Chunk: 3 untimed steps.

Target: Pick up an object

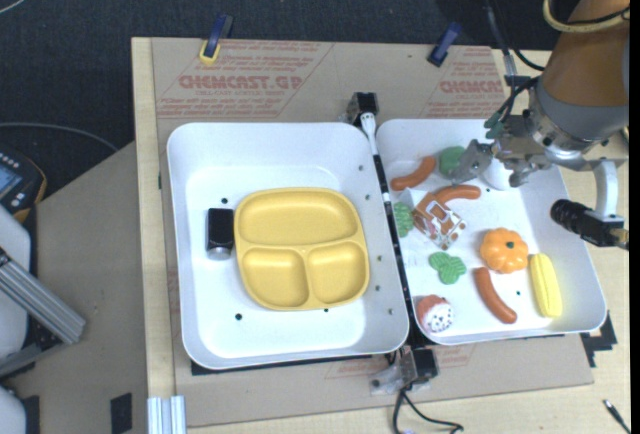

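Sausages, vegetables and other toy food lie scattered in the right bin [590, 294], and any of them could serve as the object to pick up; the one closest to the claw [478, 162] is a green piece [452, 159] at the bin's far end, just to the claw's left and almost touching it. Beside that piece an orange-red sausage [414, 171] lies with its long axis slanting from near-left to far-right, and a second sausage [456, 193] lies just nearer the camera, under and to the left of the claw. The arm [588, 62] comes in from the right and hangs over the far right part of this bin. How far the claw stands open cannot be told at this angle, and nothing can be seen gripped in it. My judgement is that the coming move turns on a short shift leftward and down onto the green piece or the sausage next to it. Farther off in the same bin are an orange pumpkin [503, 250], a yellow corn cob [545, 284] and a third sausage [495, 294]. The left bin [190, 252] holds a yellow divided plate [300, 247] and a small black block [219, 230], well apart from the claw.
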### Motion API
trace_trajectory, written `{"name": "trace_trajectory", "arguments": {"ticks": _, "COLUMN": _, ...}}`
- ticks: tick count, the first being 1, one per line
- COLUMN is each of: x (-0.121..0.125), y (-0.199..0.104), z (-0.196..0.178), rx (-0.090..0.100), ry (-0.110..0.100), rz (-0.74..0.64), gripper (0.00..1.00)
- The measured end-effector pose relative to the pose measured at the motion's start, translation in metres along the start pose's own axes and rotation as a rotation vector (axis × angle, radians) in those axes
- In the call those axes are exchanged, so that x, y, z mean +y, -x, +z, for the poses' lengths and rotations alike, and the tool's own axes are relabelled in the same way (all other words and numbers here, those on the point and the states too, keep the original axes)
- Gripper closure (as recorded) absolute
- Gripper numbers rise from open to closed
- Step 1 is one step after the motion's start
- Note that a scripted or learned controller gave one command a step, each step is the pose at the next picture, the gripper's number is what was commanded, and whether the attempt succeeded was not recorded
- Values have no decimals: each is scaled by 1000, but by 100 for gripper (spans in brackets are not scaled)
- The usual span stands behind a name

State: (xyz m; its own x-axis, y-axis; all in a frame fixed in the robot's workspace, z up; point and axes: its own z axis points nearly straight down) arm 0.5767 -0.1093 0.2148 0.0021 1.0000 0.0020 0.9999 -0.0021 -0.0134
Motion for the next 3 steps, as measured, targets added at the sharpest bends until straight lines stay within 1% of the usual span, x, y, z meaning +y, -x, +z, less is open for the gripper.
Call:
{"name": "trace_trajectory", "arguments": {"ticks": 1, "x": 3, "y": 0, "z": -7, "rx": -2, "ry": 13, "rz": -2, "gripper": 0}}
{"name": "trace_trajectory", "arguments": {"ticks": 2, "x": -3, "y": -3, "z": 56, "rx": 0, "ry": 5, "rz": -1, "gripper": 0}}
{"name": "trace_trajectory", "arguments": {"ticks": 3, "x": 3, "y": -1, "z": 112, "rx": 6, "ry": 17, "rz": -2, "gripper": 0}}
